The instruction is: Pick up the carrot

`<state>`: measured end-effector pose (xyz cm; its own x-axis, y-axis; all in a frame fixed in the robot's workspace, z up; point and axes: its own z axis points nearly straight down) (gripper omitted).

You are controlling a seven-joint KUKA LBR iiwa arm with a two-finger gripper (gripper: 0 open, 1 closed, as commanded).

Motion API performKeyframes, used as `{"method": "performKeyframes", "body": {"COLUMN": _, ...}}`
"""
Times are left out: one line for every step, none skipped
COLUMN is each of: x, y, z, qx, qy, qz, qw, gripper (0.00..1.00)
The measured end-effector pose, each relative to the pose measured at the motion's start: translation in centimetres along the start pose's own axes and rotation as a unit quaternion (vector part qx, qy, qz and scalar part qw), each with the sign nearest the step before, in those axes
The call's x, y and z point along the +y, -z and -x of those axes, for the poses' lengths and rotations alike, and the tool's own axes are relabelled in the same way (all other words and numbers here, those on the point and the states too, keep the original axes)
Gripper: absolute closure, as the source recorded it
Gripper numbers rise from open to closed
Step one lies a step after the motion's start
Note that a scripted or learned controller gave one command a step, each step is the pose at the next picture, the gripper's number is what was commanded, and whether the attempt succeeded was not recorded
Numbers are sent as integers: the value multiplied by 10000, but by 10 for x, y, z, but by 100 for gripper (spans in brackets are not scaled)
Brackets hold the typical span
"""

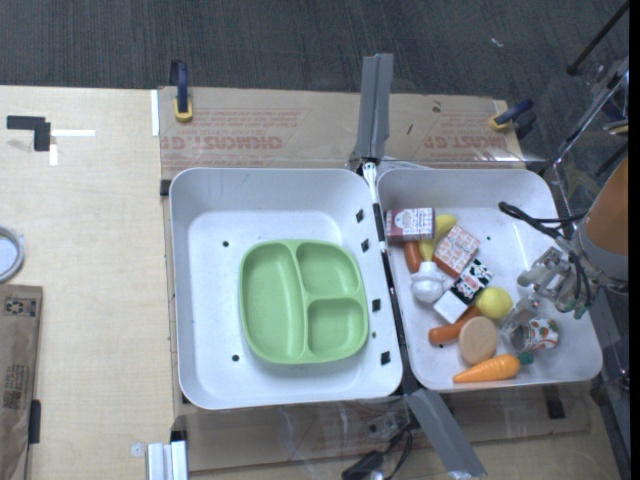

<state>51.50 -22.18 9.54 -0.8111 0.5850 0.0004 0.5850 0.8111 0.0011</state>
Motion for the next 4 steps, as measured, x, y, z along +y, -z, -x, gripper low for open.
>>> {"method": "performKeyframes", "body": {"x": 32, "y": -4, "z": -54, "qx": 2, "qy": -1373, "qz": -3, "qw": 9905, "gripper": 0}}
{"method": "performKeyframes", "body": {"x": 16, "y": -4, "z": -57, "qx": 0, "qy": -729, "qz": -2, "qw": 9973, "gripper": 0}}
{"method": "performKeyframes", "body": {"x": 68, "y": -4, "z": -49, "qx": -7, "qy": -1281, "qz": -3, "qw": 9918, "gripper": 0}}
{"method": "performKeyframes", "body": {"x": 57, "y": 65, "z": -86, "qx": -7, "qy": -2241, "qz": -6, "qw": 9746, "gripper": 0}}
